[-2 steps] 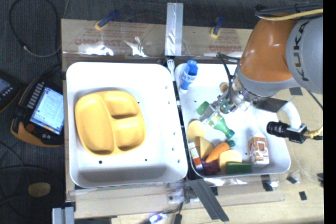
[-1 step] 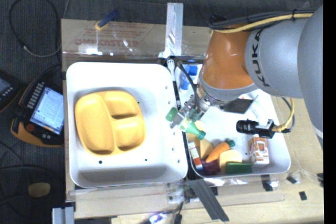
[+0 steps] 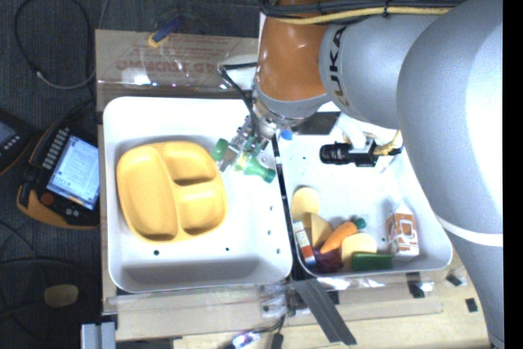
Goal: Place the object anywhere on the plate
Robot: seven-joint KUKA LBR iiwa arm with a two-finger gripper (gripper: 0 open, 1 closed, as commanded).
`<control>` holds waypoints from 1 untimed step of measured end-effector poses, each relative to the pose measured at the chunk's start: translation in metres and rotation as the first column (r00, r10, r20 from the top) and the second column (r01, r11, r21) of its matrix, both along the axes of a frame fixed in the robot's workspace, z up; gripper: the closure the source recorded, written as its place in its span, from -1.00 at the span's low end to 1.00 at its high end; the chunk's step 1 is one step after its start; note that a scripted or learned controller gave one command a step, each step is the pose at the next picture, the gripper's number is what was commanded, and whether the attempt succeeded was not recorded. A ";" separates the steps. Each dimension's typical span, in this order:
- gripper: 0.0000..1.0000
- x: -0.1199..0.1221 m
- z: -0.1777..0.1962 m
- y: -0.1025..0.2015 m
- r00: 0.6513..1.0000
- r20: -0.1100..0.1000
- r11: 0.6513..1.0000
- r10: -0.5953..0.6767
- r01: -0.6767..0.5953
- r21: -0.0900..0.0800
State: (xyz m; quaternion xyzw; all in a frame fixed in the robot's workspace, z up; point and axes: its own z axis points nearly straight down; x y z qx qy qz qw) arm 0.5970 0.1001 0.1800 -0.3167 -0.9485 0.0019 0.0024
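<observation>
I count two white bins side by side, the left bin [image 3: 245, 253] and the right bin [image 3: 364, 184].

The left bin holds one plate [image 3: 143, 196]. It is yellow with rounded corners and is moulded into three compartments: one long one on the view's left side and two smaller ones on the side nearer my gripper.

There is one green object [image 3: 263, 172], and I have it. My gripper [image 3: 245, 149] is closed on its middle, and it sticks out on both sides of my fingers. One green end points toward the plate and the other toward the wall between the two bins. It is small, bright green and glossy, longer than it is wide, and it sits at a slant. My fingers cover its centre, so I cannot tell its full shape. It is over the white floor of the left bin, just beside the plate's right edge and level with the upper small compartment, but not over the plate itself. I cannot tell whether it touches the bin floor.

In the right bin I count seven loose things, crowded together at the lower end of the view:
- one cream rounded piece [image 3: 306, 203]
- one orange carrot [image 3: 339, 234]
- one pale yellow lump [image 3: 360, 244]
- one dark green piece [image 3: 373, 261]
- one dark purple piece [image 3: 327, 262]
- one red-and-white tube [image 3: 302, 241]
- one orange-and-white carton [image 3: 402, 233], which stands a little apart toward the right wall
</observation>
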 end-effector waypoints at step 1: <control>1.00 0.000 -0.019 0.092 0.968 0.000 0.968 0.250 -0.250 0.001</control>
